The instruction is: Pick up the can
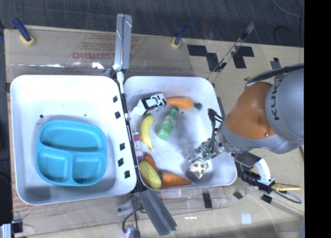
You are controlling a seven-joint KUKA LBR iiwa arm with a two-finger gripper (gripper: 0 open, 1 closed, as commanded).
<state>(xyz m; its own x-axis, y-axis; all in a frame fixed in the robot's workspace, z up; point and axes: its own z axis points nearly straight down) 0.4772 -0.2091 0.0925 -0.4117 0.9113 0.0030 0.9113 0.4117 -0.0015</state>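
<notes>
One short white can with red-and-green print (pixel 198 169) directly under the jaws — touching or just beside; grip state impossible to tell.

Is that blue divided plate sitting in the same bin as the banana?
No. The blue divided plate lies in the left bin, while the banana lies in the right bin.

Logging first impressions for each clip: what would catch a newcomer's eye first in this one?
Probably the bright blue divided tray lying in the left bin. Next, the clutter in the right bin: a banana, a green bottle, carrots and a can near the bottom right corner. The grey arm's orange band hangs over that bin's right edge.
</notes>
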